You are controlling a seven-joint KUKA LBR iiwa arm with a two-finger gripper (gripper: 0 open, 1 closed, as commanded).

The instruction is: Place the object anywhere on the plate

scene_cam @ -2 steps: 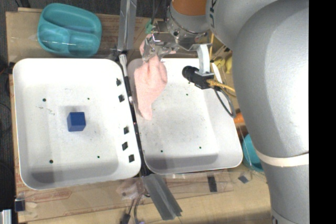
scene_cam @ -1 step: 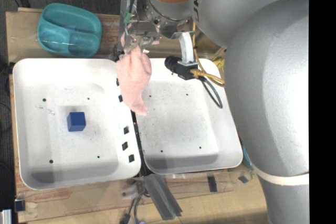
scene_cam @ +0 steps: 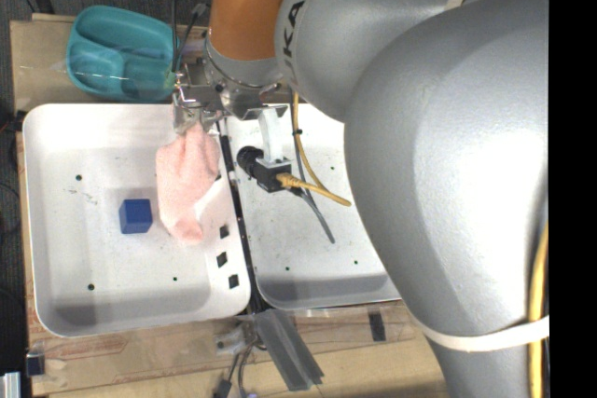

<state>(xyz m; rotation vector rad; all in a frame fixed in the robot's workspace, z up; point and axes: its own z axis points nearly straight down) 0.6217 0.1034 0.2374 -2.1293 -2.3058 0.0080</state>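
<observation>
A pink cloth [scene_cam: 185, 186] hangs bunched over the right side of the left bin [scene_cam: 56, 200], its top pinched between the fingers of my gripper [scene_cam: 193, 121]. The gripper is shut on the cloth, and the lower end of the cloth droops toward the bin floor near the wall between the bins. The plate [scene_cam: 119, 51] is a teal divided dish lying just past the far edge of the left bin, up and to the left of the gripper.
A small blue cube [scene_cam: 136, 215] lies on the left bin's floor, left of the cloth. The right bin [scene_cam: 317, 266] sits beside it, largely covered by the arm. Bench edges and brackets run along the front.
</observation>
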